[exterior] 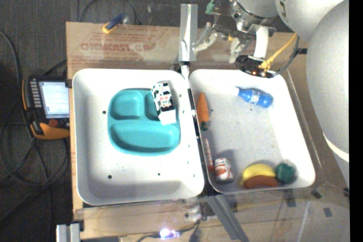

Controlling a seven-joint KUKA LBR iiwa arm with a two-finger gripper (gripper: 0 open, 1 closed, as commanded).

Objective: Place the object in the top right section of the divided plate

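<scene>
I have the pincer [233, 47] hanging above the far rim of the right bin [295, 122], near the divider between the two bins, with its two fingers [261, 42] spread apart and nothing between them. The milk carton [163, 102], white with black cow patches, sits well off to the pincer's left and nearer to me, lying in the top right section of the teal divided plate [136, 127], with its near end running over the plate's edge. That plate rests in the left bin [91, 167]. Just below the pincer, inside the right bin, I see a small blue bottle [254, 97] lying on its side. A carrot [202, 109] lies along the bin's left wall, below and slightly left of the pincer. Far down from the pincer, by the near rim, a small can [223, 169], a banana [258, 170], a brown sausage-like piece [261, 181] and a green item [286, 172] are bunched together.
</scene>
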